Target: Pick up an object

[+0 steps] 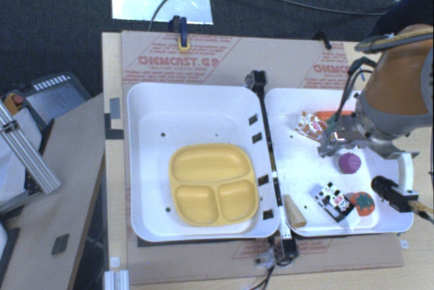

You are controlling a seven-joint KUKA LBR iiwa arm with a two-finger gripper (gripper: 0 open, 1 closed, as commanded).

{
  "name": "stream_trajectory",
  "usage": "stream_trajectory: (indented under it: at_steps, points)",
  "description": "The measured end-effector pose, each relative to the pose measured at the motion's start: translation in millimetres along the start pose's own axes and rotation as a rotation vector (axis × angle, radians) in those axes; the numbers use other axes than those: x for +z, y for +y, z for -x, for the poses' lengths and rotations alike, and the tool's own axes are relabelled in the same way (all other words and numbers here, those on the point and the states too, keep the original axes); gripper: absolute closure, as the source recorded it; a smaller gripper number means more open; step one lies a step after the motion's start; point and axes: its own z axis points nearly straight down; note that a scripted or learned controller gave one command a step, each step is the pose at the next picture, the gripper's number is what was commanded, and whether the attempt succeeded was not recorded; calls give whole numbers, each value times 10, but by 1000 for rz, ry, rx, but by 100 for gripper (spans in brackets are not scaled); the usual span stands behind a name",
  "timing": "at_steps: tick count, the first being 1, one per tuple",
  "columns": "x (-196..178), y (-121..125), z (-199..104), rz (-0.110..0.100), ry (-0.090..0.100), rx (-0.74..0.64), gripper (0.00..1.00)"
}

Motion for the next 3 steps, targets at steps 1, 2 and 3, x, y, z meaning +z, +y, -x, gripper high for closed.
stream_trajectory:
  at_steps: [1, 2, 3]
  points:
    - [91, 54, -570, -2, 0, 1, 100]
    - [123, 121, -1028, -2, 1, -1, 100]
    - [73, 210, -1481, -1, 0, 1, 100]
